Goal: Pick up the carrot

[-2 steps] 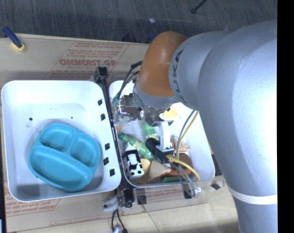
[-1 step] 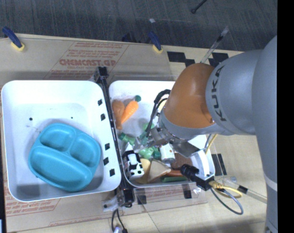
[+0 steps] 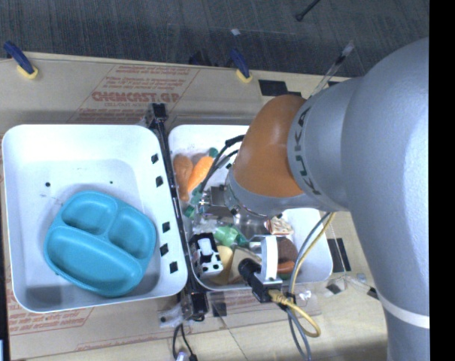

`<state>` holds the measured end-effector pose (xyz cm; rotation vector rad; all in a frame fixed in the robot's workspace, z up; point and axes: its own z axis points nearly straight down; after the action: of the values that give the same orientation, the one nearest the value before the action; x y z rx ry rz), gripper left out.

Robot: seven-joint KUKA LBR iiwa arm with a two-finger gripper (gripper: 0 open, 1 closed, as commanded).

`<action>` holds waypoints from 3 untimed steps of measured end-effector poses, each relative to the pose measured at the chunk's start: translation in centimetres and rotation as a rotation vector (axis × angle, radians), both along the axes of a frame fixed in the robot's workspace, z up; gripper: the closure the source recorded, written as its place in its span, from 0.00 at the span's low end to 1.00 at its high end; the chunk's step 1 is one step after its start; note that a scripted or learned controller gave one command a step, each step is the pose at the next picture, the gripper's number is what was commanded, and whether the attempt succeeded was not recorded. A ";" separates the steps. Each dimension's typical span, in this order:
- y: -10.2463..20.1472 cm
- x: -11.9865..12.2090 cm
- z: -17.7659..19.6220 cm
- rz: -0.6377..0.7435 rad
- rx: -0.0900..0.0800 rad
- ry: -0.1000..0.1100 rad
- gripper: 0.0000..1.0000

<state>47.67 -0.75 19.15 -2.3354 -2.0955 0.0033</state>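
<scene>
Carrot (image 3: 199, 170) in right bin (image 3: 183, 143), seemingly beside gripper (image 3: 204, 201)

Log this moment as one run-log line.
arm: over right bin | carrot: lying in right bin, not held | blue tray: left bin

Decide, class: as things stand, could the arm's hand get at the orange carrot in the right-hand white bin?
Probably yes. The orange carrot lies exposed at the far end of the right-hand white bin, nothing on top, though it sits close to the bin's left wall.
</scene>
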 end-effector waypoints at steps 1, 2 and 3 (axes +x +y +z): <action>2.0 4.1 0.0 0.217 -0.001 0.001 1.00; -2.2 8.2 4.6 0.374 -0.002 -0.001 1.00; 3.0 7.9 -0.1 0.514 0.004 0.004 1.00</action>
<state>55.53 2.25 19.00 -1.7239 -2.6158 0.0051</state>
